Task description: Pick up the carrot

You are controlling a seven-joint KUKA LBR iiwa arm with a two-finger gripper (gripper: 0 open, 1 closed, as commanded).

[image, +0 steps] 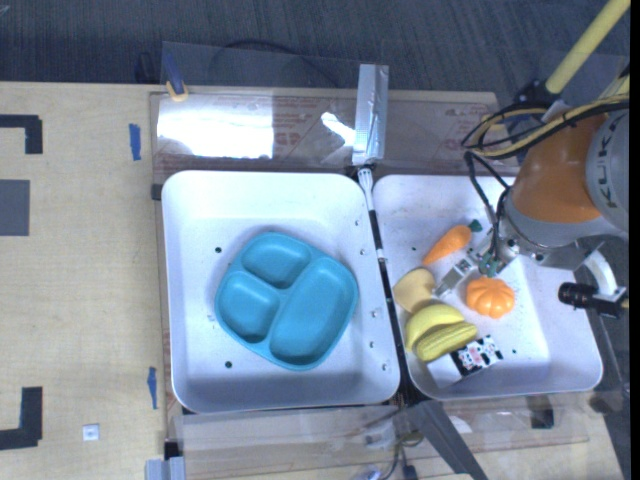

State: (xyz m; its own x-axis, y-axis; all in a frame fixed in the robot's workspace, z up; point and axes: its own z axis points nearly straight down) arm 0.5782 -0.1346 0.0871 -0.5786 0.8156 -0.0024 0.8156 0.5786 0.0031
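Note:
The carrot (446, 244) is orange with a small green top and lies tilted in the right bin (570, 363), near that bin's middle. My gripper (466, 268) hangs low over the bin just below and to the right of the carrot, very close to its green end. It sits between the carrot and a small orange pumpkin (490, 297). From this angle I cannot tell whether anything is in its grasp.
A pale yellow fruit (413, 288), a banana (440, 329) and a small black-and-white item (478, 355) crowd the right bin's front left. A blue divided plate (288, 298) lies in the left bin (190, 218). The arm (565, 183) reaches in from the right.

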